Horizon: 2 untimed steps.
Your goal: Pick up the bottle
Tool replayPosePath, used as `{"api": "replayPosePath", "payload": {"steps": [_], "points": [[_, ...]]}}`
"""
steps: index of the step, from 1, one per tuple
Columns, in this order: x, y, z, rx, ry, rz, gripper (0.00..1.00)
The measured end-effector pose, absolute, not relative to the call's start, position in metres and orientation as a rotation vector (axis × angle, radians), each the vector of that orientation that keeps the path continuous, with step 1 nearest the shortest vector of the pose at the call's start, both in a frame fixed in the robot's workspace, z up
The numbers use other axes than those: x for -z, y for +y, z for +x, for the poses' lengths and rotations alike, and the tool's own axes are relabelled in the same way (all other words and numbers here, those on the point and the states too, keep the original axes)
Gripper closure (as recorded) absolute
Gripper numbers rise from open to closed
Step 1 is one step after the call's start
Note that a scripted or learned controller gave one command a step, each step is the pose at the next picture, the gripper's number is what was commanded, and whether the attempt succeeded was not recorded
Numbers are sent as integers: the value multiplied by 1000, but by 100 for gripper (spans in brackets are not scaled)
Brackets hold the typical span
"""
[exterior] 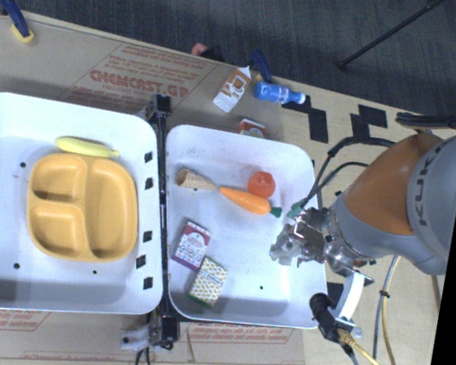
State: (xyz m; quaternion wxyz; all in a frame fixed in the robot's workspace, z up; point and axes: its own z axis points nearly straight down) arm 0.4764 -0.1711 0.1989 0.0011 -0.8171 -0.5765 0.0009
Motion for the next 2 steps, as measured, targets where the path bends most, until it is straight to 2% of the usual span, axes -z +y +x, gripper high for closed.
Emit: {"api": "replayPosePath", "payload": {"steps": [1, 2], "points": [[-159, -196, 476, -6, -1662, -2659, 100], [-166, -204, 476, -5, -1443, -2787, 100]]}}
